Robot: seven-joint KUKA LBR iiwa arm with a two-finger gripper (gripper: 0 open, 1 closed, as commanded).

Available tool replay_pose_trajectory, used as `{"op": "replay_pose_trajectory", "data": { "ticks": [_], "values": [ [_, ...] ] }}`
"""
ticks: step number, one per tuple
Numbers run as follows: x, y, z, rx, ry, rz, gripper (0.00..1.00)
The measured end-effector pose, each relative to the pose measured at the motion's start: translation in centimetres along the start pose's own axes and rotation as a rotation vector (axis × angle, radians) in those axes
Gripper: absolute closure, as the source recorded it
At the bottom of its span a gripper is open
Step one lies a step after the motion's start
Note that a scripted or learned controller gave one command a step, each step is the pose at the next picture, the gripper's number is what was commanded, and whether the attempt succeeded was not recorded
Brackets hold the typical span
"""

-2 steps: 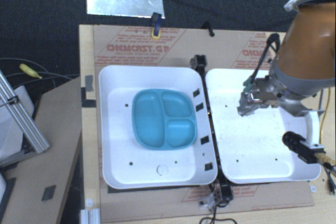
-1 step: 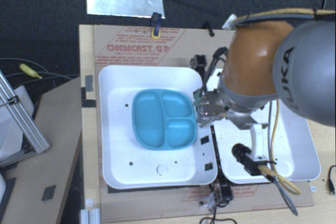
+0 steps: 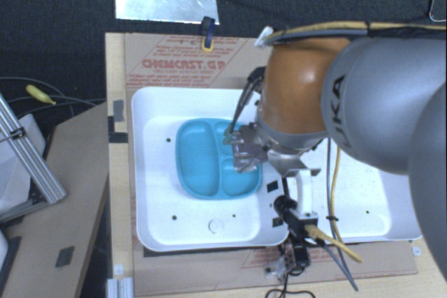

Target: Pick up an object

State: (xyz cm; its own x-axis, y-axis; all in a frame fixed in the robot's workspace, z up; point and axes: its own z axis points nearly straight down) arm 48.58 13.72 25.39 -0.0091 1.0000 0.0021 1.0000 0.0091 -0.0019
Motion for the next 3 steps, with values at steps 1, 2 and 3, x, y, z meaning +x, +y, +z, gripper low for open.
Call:
{"op": "replay_pose_trajectory", "data": {
  "ticks": [1, 2, 3],
  "values": [
    [-0.3, 0.1, -1.1, -0.003, -0.001, 0.003, 1.0],
    [-1.3, 4.1, -19.3, -0.024, 0.003, 0.005, 1.0],
    [6.4, 3.8, -15.2, 0.0, 0.0, -0.002, 1.0]
  ]
}}
